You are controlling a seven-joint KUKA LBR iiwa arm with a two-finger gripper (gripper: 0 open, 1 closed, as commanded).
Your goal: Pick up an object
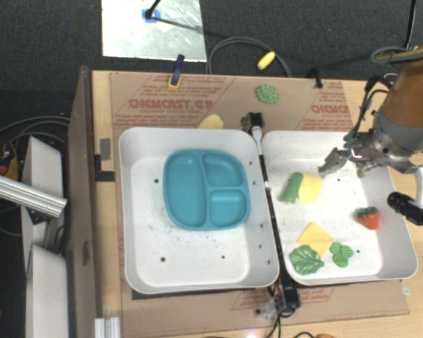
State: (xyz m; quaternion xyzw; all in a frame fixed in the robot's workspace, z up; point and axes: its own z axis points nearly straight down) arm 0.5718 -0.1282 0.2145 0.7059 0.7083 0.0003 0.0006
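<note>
The right bin [398,259] holds several toy foods. A green pickle-shaped piece [290,187] lies against a pale yellow round piece [310,189] near the bin's left side. A red piece with a green top [369,217] sits to the right. Along the front are a yellow wedge [315,235], a green leaf [307,260] and a small green floret [340,254]. My gripper [349,163] hangs over the back of this bin, up and to the right of the yellow round piece. It is open with nothing between its fingers.
The left bin [144,259] carries a blue divided plate [206,189]. On the cardboard behind the bins lie a yellow piece [211,122] and a green knobbly piece [267,94]; another yellow piece [266,60] lies farther back. A black divider [266,189] runs between the bins.
</note>
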